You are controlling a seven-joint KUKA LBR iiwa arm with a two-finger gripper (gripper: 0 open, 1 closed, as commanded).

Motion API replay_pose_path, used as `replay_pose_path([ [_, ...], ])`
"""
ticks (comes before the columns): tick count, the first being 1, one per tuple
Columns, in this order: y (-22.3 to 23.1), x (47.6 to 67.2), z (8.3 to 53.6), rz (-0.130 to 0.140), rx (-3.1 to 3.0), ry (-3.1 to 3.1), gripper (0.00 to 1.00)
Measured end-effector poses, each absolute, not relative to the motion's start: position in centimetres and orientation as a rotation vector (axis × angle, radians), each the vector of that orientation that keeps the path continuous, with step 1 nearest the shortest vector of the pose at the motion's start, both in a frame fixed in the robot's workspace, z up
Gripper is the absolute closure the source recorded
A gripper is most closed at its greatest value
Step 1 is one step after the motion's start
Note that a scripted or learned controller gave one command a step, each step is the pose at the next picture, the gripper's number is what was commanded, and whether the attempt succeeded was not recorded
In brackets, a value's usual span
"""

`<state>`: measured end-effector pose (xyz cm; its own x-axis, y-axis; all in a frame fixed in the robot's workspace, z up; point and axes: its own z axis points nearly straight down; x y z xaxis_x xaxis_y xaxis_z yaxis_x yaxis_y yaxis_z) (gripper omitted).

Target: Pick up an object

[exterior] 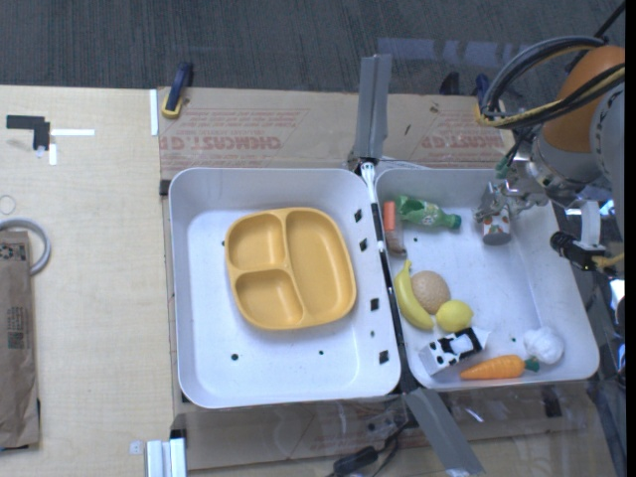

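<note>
My gripper (pixel 494 212) hangs over the far right part of the right bin (pixel 556 286), reaching in from the right. A small grey and red object (pixel 496 231) sits right at its tip; I cannot tell whether it is gripped. The right bin also holds a green bottle (pixel 429 213), a banana (pixel 409 304), a beige round object (pixel 430 287), a lemon (pixel 455 315), a black-and-white box (pixel 452 350), a carrot (pixel 493 368) and a white bulb (pixel 544 344).
A yellow divided plate (pixel 290 266) lies in the left bin (pixel 199 366). A small red and brown item (pixel 394 229) rests against the right bin's left wall. Black cables (pixel 527 63) arc over the arm. A brown bag (pixel 15 336) lies far left on the bench.
</note>
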<state>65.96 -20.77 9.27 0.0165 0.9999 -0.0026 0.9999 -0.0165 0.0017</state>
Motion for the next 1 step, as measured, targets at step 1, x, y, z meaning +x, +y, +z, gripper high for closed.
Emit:
replay_pose_path([
  [1, -13.14, 62.85, 19.34, -0.002, 1.968, 2.448, 1.00],
])
